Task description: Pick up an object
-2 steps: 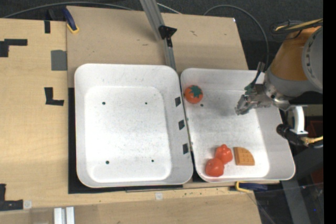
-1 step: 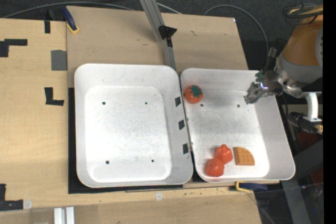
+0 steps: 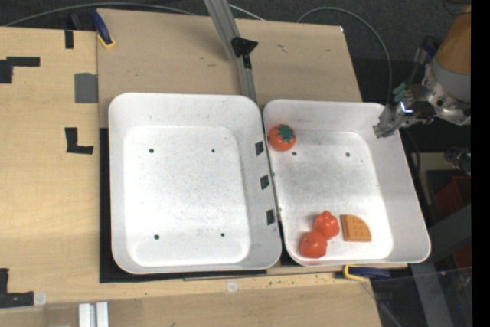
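The right bin (image 3: 398, 165) holds a small red tomato with a green top (image 3: 282, 137) near its far left corner. A red pepper-like toy (image 3: 318, 234) and a tan waffle-like piece (image 3: 355, 228) lie close together near its front edge. My gripper (image 3: 385, 125) hangs over the bin's far right rim, well away from all three objects. Nothing shows between its fingertips.
The left bin (image 3: 184, 107) sits beside the right one. A grey metal pole (image 3: 218, 0) slants in from the top to the gap between the bins. Black tape marks and a blue-and-yellow clamp (image 3: 103, 28) lie on the wooden bench at left.
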`<action>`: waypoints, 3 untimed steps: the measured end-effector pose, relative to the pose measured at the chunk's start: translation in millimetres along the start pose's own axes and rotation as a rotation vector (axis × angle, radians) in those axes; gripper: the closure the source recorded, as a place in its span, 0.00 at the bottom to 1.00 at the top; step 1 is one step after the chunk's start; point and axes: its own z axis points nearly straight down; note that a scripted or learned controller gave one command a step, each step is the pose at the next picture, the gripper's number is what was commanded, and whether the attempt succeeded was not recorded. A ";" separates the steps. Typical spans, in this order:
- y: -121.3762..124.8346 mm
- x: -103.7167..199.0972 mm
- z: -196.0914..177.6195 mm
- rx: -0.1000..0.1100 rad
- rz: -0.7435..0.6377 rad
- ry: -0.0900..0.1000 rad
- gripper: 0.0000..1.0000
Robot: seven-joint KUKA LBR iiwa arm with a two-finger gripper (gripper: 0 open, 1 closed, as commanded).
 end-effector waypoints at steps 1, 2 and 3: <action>0.5 0.5 -8.8 0.005 -0.001 0.002 1.00; 7.8 64.2 -8.2 0.006 -0.006 0.004 1.00; 9.7 126.8 -11.9 0.007 -0.007 0.005 1.00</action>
